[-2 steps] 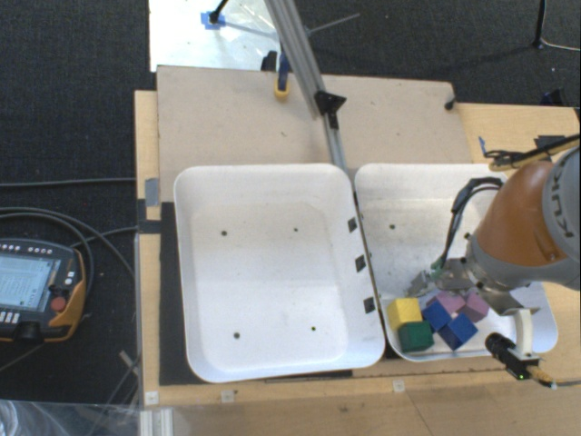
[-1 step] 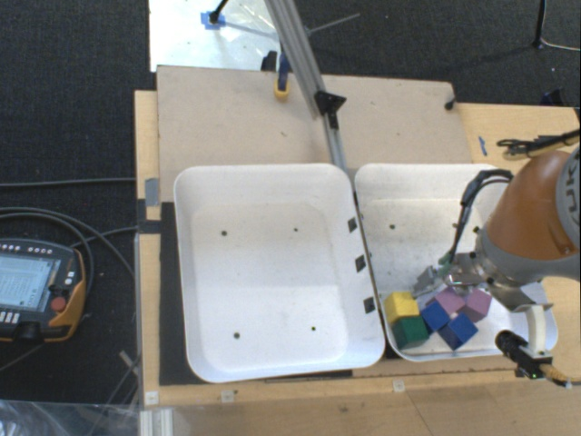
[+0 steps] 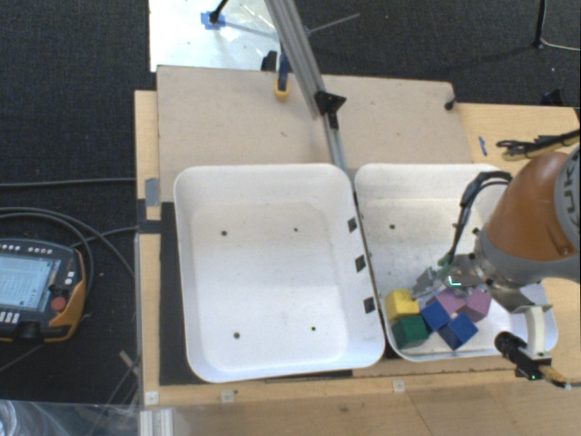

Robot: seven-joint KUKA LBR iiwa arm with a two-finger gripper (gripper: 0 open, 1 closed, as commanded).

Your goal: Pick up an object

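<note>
In the right bin (image 3: 408, 207), near its front edge, lies a cluster of blocks: a yellow one (image 3: 401, 302), a green one (image 3: 411, 331), two blue ones (image 3: 436, 315) (image 3: 459, 331) and a pink-purple one (image 3: 474, 304). My gripper (image 3: 447, 284) hangs low over this cluster, just above the blue and pink blocks, at the end of the grey arm with the orange band (image 3: 536, 212). The wrist body hides the fingertips.
The left bin (image 3: 272, 271) sits beside the right one, with a grey divider strip between them. A metal pole (image 3: 300, 53) slants across the back of the bench. A teach pendant (image 3: 32, 284) lies on the floor at far left.
</note>
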